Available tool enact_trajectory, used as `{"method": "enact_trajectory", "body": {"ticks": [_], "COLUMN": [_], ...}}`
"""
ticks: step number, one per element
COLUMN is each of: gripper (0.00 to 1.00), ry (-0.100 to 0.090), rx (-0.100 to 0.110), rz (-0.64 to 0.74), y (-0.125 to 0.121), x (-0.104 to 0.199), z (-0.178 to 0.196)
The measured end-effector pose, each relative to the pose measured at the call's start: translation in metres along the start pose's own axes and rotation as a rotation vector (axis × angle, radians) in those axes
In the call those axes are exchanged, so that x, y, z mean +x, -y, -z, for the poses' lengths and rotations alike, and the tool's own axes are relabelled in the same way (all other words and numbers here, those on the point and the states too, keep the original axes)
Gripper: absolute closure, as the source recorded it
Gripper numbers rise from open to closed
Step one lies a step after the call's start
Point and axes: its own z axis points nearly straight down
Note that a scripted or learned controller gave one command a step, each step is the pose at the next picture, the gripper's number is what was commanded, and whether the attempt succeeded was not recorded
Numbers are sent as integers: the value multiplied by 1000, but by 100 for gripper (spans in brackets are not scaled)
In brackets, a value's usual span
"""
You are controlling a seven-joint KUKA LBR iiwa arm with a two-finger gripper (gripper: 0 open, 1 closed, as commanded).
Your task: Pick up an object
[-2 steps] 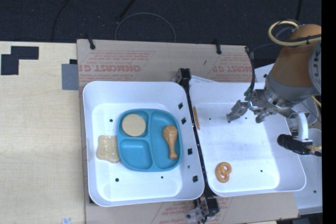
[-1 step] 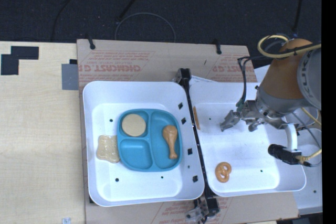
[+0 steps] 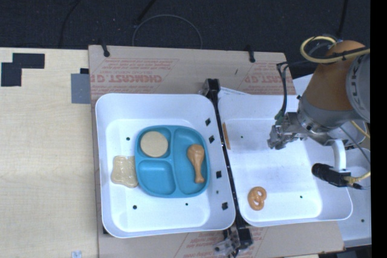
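Two shallow white bins are seen side by side on a cardboard-covered bench, the left bin [image 3: 115, 202] and the right bin [image 3: 302, 208] meeting along a dark central divider. In the left bin a blue compartment tray [image 3: 158, 181] is set, slightly left of the bin's middle. A round tan disc, like a toy cookie or bun [image 3: 153, 144], is held in the tray's far left compartment, and a toy drumstick [image 3: 197, 162] is laid lengthwise in the right compartment, its thick end toward the far side. The tray's large near compartment is seen as bare blue. A pale, bread-like piece [image 3: 124, 171] is found on the bin floor, touching or just beside the tray's left edge. In the right bin a small pretzel-shaped object [image 3: 257, 197] is placed on the floor near the near left corner, well apart from the arm. The grey arm with its orange band [image 3: 332, 78] is reached in from the right, and the gripper [image 3: 279, 137] is positioned over the far part of the right bin, roughly at its middle, pointing left. Nothing is seen between its fingers, and whether they are apart or together cannot be told at this angle. A black cable is looped from the arm down toward the gripper, and a dark fitting [image 3: 329, 174] is seen beside the bin's right wall.
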Motion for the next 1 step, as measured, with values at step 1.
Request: {"method": "enact_trajectory", "body": {"ticks": [1], "gripper": [100], "ry": [2], "rx": [-9], "rz": [4], "y": [4], "x": [1], "z": [62]}}
